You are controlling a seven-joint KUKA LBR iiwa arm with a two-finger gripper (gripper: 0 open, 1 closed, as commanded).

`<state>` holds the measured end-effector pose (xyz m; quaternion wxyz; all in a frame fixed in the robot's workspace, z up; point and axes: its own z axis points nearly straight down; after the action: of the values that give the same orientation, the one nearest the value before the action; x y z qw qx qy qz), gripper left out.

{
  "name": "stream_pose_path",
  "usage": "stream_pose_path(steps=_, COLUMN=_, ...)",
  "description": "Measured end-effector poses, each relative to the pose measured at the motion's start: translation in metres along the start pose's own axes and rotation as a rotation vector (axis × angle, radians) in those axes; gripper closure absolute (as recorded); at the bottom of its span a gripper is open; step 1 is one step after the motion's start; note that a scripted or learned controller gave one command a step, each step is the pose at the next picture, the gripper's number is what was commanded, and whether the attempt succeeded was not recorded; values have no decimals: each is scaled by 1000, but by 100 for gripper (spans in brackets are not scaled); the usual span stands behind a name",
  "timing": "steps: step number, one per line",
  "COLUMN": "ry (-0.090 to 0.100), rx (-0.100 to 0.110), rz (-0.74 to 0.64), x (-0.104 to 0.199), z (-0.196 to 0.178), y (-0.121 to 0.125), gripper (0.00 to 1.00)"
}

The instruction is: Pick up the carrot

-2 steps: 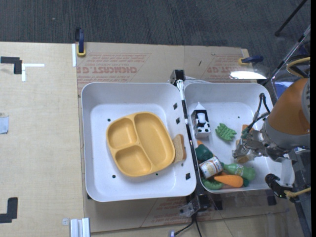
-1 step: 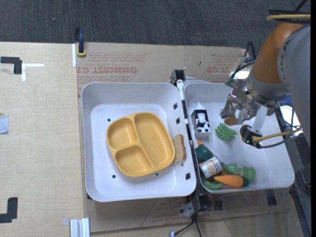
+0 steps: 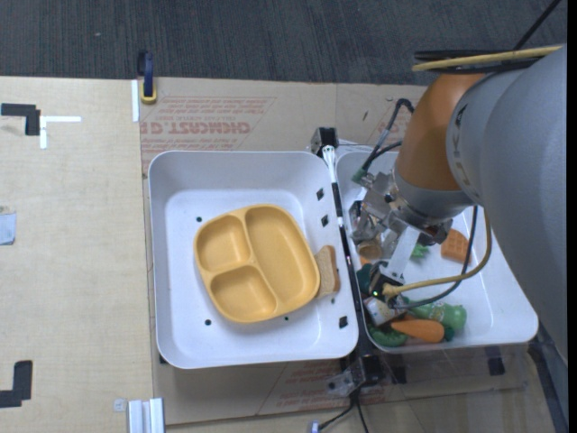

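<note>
Low in the right bin (image 3: 505, 318), the gripper (image 3: 370, 237) hangs close to the wall that this bin shares with the left bin (image 3: 171, 242); whether it is wide or narrow cannot be told, since the wrist hardware hides it. The carrot (image 3: 419, 329) lies on its side near the right bin's front rim, apart from the gripper and nearer the camera, with a light green thing (image 3: 453, 315) touching it and a dark green thing (image 3: 388, 337) just beside it. A small orange piece (image 3: 455, 244) lies farther back. In the left bin sits a yellow divided plate (image 3: 257, 262), a slice of bread (image 3: 326, 271) against its right edge.
</note>
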<state>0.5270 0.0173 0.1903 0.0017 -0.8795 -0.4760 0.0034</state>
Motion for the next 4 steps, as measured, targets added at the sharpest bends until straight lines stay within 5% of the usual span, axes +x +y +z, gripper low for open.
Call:
stream_pose_path(steps=1, ry=0, rx=-1, rz=-1, x=0, z=0, y=0, gripper=0)
stream_pose_path(steps=2, ry=1, rx=-8, rz=18, x=44, z=-169, y=-49, gripper=0)
stream_pose_path(steps=3, ry=-1, rx=-1, rz=173, x=-1, z=1, y=-25, gripper=0)
stream_pose_path(steps=4, ry=1, rx=-8, rz=-117, x=-46, z=-77, y=8, gripper=0)
